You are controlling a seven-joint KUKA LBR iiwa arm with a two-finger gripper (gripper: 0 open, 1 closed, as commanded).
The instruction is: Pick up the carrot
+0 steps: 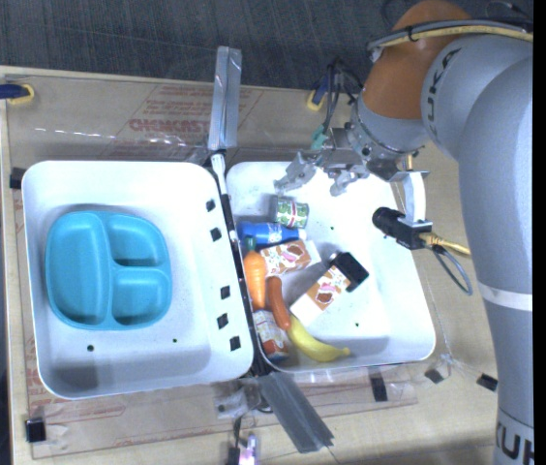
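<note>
gripper (319,170) over right bin (404,329) far rim, finger state unclear | carrot (255,278) against left wall beside banana (314,344) | open floor toward right wall

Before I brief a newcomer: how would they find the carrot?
Look in the right bin, along its left wall beside the divider. The carrot lies there lengthwise, below the blue bottle: plain orange and tapered, unlike the yellow banana nearer the front.
</note>
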